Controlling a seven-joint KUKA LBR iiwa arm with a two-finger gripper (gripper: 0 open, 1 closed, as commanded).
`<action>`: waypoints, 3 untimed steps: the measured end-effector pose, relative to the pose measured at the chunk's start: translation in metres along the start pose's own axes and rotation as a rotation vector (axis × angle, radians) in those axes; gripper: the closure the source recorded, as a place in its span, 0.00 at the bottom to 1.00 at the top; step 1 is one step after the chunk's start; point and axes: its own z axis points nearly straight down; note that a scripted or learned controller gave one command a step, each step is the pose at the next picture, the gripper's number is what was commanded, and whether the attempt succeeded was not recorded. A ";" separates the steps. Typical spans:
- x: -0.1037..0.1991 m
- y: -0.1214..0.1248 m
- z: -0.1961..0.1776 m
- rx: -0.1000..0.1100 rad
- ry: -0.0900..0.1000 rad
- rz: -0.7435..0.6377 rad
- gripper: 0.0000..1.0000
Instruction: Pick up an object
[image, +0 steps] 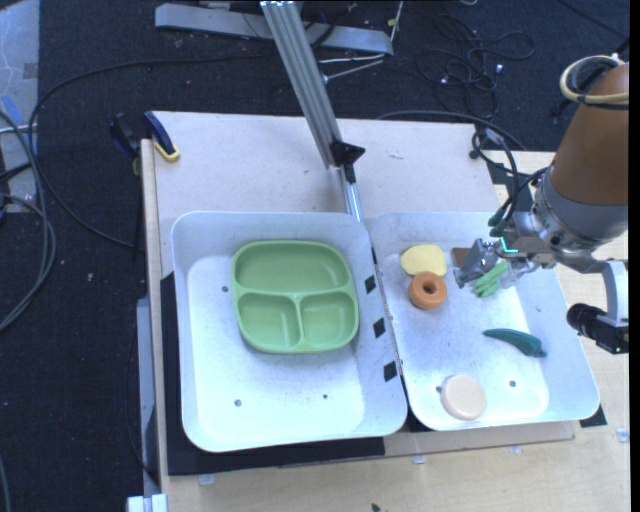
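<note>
Two shallow white bins sit side by side on the bench. Nearest in the right bin (560, 400) lies a cream round disc (464, 396). Farther back and to the right rests a teal curved piece (516, 341). Beyond that, toward the bin's left side, an orange ring (428, 290) touches a yellow lump (424, 261) just behind it. The gripper (480, 272) hangs to the right of these, with a light green object (491, 280) at its tips; whether it pinches that object cannot be told. The left bin (200, 400) holds a green divided plate (296, 296). No readable writing appears anywhere.
</note>
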 end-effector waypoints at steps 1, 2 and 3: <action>0.000 0.001 -0.001 -0.003 0.000 0.000 0.00; -0.004 -0.003 0.061 0.002 0.000 0.002 0.00; -0.007 -0.009 0.106 0.000 0.000 0.002 0.00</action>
